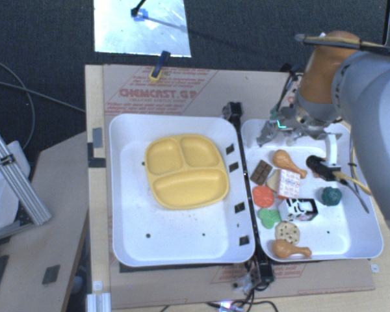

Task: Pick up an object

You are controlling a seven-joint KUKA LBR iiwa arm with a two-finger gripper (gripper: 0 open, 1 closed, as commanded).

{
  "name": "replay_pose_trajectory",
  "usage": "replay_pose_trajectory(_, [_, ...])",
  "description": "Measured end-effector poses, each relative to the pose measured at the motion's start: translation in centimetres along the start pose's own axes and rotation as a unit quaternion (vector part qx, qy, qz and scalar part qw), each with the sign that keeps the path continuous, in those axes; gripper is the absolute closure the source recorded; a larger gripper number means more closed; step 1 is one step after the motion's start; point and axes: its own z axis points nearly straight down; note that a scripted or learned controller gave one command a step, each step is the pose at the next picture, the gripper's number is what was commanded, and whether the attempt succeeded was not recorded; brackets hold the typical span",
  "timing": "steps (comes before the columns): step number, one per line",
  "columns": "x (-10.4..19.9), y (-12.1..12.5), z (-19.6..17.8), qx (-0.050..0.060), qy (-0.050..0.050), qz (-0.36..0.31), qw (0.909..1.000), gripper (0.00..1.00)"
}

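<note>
Claw [277, 130] low over far-left corner of right shallow white bin [364, 239]; whether spread or pressed together: cannot tell, nothing visibly pinched. Nearest toy: tan plastic drumstick [288, 162], just beside claw, lying on bin floor. Brown chocolate bar [261, 171], red round piece [264, 196], dark green lump [330, 195] also unlifted. Yellow divided plate [185, 171] sits in left white bin [127, 239]. Judgement: pick not yet done; approach stage, grasp and lift remain.

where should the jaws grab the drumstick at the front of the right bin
Judging by its pose, take the front drumstick across its fat rounded end, coming straight down from above. It lies flat on the right bin floor, thick end to the left, thin bone end pointing right. The cookie sits close behind it, so closing across the meaty part from front to back looks tight but likely workable.
</note>
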Motion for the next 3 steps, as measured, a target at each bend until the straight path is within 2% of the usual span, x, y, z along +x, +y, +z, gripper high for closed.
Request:
replay_pose_trajectory(1, [0.0, 0.1, -1.2, -0.002, 0.0, -0.001, 1.0, 1.0])
replay_pose_trajectory(2, [0.0, 0.1, -1.1, -0.002, -0.001, -0.001, 1.0, 0.0])
replay_pose_trajectory(3, [0.5, -4.6, 2.5, 0.007, 0.002, 0.005, 1.0, 0.0])
